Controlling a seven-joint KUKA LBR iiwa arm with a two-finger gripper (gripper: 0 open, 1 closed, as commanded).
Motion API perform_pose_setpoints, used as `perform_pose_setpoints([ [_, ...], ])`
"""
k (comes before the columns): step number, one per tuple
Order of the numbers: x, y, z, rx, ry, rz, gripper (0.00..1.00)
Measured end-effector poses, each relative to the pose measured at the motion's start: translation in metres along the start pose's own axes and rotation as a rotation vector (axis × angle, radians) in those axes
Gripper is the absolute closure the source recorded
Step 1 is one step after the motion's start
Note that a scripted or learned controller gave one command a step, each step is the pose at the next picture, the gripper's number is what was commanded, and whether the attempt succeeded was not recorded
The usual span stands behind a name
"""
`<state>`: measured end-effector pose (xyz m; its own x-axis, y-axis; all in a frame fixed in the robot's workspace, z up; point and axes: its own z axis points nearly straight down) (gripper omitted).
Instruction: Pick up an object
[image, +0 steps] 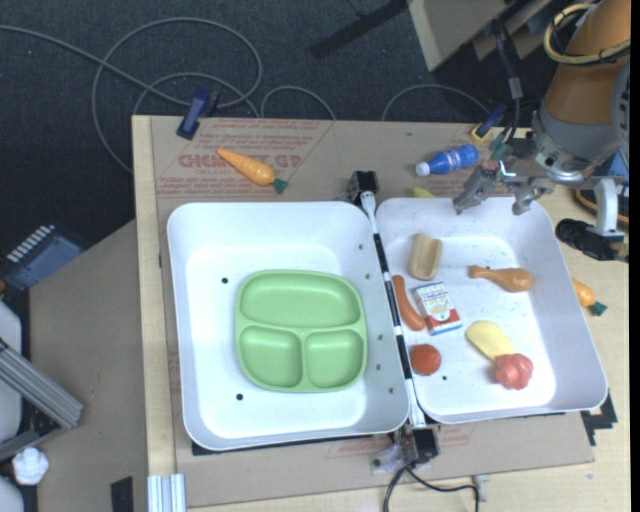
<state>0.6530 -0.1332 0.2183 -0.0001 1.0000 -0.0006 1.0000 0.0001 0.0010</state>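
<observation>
Drumstick (503, 278) lay in the right bin (570, 290), its long axis running left to right, just below the tool (497, 192). That tool hung over the bin's far rim, fingers spread wide and holding nothing.

The pincer (497, 190) hung open over the far rim of the right bin (560, 250), holding nothing. In that bin lay a tan block (425, 256), a sausage (407, 303), a small carton (436, 306), a tomato (425, 358), a lemon (488, 339), a pink fruit (513, 371) and a drumstick (503, 277). The left bin (200, 250) held a green tray (300, 330). A carrot (248, 166) lay on the table (300, 145).
</observation>
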Motion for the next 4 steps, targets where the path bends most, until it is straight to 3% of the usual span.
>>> perform_pose_setpoints([
  [1,0.027,-0.004,0.134,0.001,0.001,-0.001,0.0],
  [4,0.041,0.014,0.133,-0.001,0.0,-0.001,0.0],
])
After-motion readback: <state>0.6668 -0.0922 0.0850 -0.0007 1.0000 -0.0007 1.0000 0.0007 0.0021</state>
